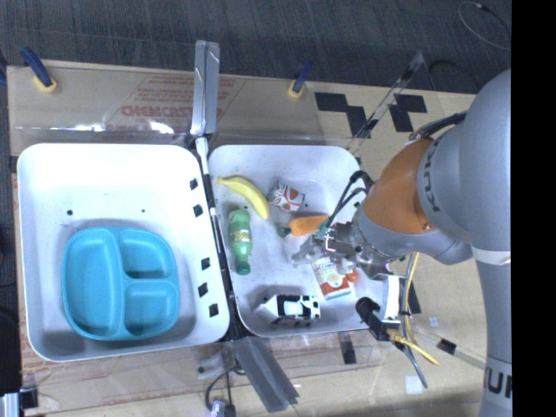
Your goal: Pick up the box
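I work in a robotics lab: my desk [365, 111] carries two white bins [35, 233], clamps [39, 72], taped marker patches [347, 107] and loose cables [473, 11].

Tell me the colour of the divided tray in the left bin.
Light blue. The divided tray shows clearly in the camera view, lying in the left bin.

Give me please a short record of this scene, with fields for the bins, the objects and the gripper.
left bin: holds a blue divided tray
right bin: banana, green bottle, carrot, small red and white carton, black and white carton, box
box: red and white, near the right wall, directly under the gripper
gripper: low over the box; grasp cannot be judged
arm: enters from the right
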You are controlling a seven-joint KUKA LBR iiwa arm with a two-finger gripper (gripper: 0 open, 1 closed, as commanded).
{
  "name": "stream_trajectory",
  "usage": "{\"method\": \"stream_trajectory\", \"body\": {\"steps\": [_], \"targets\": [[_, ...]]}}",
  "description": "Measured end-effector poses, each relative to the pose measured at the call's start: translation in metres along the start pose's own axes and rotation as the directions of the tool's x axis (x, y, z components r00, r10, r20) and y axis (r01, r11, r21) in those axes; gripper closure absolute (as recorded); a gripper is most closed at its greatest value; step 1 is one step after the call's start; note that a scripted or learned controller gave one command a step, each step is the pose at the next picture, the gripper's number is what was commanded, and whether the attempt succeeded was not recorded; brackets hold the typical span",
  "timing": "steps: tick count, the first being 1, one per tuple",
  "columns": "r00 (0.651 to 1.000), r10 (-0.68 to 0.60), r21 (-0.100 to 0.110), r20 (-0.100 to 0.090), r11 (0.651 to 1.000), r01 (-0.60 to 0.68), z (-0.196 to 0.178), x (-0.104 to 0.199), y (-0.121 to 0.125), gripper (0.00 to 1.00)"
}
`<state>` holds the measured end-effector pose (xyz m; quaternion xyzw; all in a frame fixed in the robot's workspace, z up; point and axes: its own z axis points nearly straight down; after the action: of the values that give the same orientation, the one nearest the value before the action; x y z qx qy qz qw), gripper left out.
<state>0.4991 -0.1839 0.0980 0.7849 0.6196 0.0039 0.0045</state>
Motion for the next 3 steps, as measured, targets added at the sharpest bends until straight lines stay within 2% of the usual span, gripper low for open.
{"method": "stream_trajectory", "body": {"steps": [1,2,3], "targets": [[1.0,-0.002,-0.002,0.004,1.0,0.002,-0.0108,-0.0019,0.0009,1.0],[1.0,-0.003,-0.002,0.004,1.0,0.003,-0.0108,-0.0018,0.0009,0.0],[1.0,-0.007,0.0,0.003,1.0,0.007,-0.0202,-0.0013,0.0011,1.0]]}}
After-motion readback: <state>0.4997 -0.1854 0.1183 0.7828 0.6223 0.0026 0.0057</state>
